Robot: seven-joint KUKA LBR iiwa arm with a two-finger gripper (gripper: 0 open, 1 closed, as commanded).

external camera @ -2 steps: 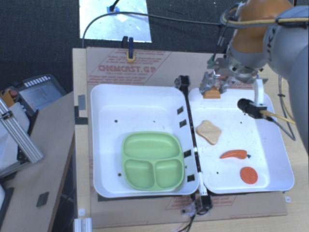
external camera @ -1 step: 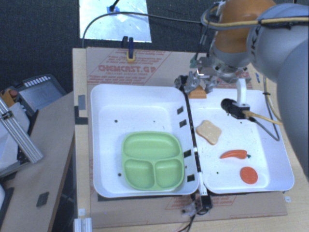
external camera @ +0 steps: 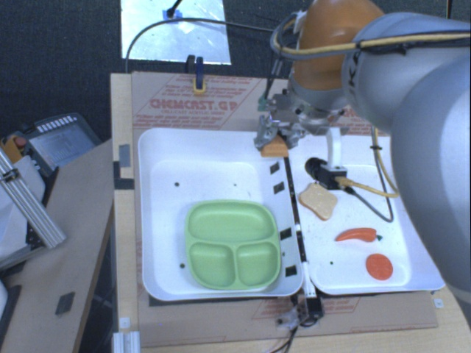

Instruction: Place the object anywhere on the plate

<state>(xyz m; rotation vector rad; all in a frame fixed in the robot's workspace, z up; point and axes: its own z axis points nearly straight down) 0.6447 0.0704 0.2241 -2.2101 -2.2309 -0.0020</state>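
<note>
One small orange block (external camera: 274, 148) sits clamped in the gripper (external camera: 275, 143) at twelve o'clock, well apart from the green three-compartment plastic plate (external camera: 232, 243); an early release would miss it.

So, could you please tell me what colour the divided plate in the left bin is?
The plate is light green, seen clearly in the camera view.

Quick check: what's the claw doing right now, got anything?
Claw: shut on the orange block, up over the divider at the bins' far end, not yet at the green plate.
</note>
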